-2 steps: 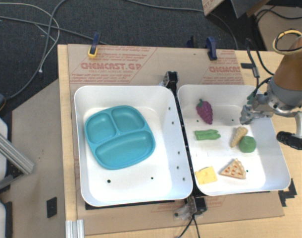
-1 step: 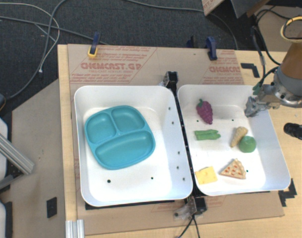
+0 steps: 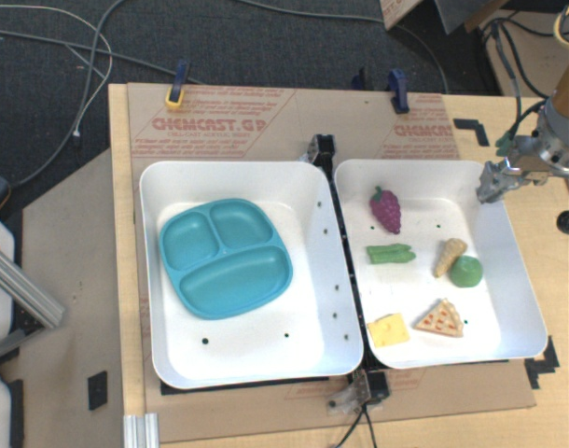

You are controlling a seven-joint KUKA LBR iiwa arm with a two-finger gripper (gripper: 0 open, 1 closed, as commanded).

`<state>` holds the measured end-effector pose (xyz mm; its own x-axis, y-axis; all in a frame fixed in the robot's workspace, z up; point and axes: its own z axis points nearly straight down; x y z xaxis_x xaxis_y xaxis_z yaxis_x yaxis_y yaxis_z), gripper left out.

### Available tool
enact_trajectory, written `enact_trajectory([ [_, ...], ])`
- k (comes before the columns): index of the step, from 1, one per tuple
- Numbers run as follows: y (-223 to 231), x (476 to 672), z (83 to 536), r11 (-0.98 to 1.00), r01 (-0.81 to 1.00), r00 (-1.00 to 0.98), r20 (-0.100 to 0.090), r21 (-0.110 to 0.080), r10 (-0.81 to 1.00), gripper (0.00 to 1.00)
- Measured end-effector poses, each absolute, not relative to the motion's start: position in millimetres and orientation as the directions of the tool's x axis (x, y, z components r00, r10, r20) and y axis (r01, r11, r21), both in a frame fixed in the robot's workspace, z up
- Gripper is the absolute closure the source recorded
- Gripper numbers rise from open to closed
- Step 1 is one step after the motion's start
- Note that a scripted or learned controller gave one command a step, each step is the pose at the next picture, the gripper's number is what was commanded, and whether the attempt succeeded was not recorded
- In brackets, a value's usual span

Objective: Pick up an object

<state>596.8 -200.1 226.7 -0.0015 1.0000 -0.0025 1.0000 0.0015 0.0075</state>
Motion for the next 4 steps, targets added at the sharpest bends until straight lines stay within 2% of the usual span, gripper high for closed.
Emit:
enact_trajectory([
  [1,-150,586.7,237,0.006,1.0,-0.006,0.003,0.0,1.0,1.0],
  [3,-38,564.8,225,0.005,1.0,-0.005,0.003,-0.003,1.0,1.0],
  [4,15,569.0,225,0.006,1.0,-0.006,0.003,0.0,1.0,1.0],
])
